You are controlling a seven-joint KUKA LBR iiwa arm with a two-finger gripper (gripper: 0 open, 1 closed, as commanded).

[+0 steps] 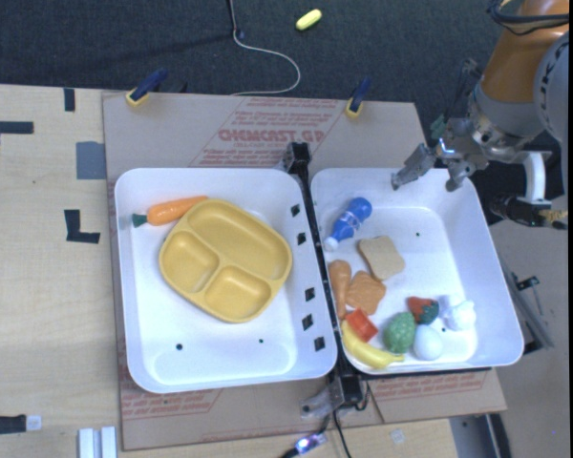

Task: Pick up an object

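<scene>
Grey two-finger end effector (428, 173) is seen spread open, nothing held, above the right white bin's (485, 256) far right corner. Blue-and-white plastic bottle (349, 219) is seen lying near that bin's far left corner.

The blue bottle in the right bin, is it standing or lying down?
Lying down: the blue bottle rests on its side on the right bin's floor, near the divider.
</scene>
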